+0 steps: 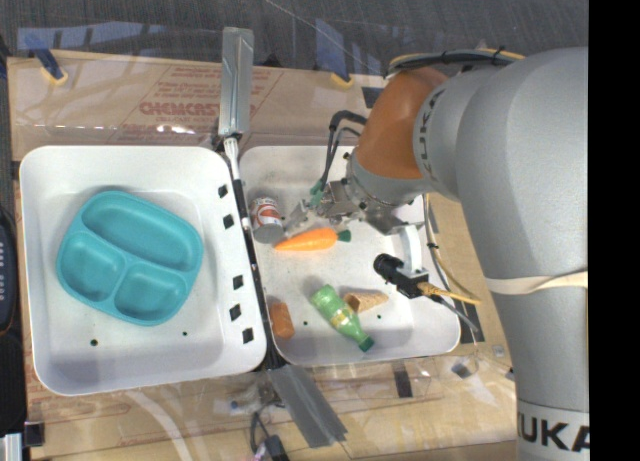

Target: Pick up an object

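The gripper (322, 205) hangs at the center of the frame in the right bin (285, 164), just above the orange carrot (305, 240); whether it is released or clenched cannot be told.

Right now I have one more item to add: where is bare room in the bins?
Left bin: bare floor all around the teal plate, widest along the near edge. Right bin is crowded: can, carrot, green bottle and the end effector.
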Available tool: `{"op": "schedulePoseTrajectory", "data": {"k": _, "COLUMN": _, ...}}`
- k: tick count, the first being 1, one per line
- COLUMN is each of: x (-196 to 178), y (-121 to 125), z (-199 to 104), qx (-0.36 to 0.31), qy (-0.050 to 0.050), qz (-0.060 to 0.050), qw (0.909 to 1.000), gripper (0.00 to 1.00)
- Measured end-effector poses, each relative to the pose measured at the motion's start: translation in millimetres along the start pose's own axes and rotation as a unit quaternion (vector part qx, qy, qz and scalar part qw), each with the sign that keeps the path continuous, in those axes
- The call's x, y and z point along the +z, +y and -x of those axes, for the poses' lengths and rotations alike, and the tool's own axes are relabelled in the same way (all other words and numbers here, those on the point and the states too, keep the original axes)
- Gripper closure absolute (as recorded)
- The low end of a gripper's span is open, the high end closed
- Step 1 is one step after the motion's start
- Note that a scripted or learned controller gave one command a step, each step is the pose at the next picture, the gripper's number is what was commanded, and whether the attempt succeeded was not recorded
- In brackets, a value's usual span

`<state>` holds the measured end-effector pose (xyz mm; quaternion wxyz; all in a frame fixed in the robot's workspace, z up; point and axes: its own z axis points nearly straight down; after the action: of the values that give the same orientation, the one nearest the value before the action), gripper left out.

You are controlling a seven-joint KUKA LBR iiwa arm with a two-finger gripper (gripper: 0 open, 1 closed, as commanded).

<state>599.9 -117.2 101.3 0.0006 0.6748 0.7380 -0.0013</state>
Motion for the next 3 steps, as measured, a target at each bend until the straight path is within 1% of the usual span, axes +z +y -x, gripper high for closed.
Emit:
{"op": "schedulePoseTrajectory", "data": {"k": 1, "x": 10.9, "y": -47.2, "z": -25.5, "qx": 0.046, "qy": 0.002, "qz": -0.002, "qw": 0.9989, "gripper": 0.00}}
{"op": "schedulePoseTrajectory", "data": {"k": 2, "x": 1.2, "y": -46.8, "z": -25.6, "qx": 0.044, "qy": 0.002, "qz": -0.003, "qw": 0.9990, "gripper": 1.00}}
{"op": "schedulePoseTrajectory", "data": {"k": 3, "x": -106.3, "y": -29.5, "z": -85.4, "qx": 0.042, "qy": 0.002, "qz": 0.002, "qw": 0.9991, "gripper": 1.00}}
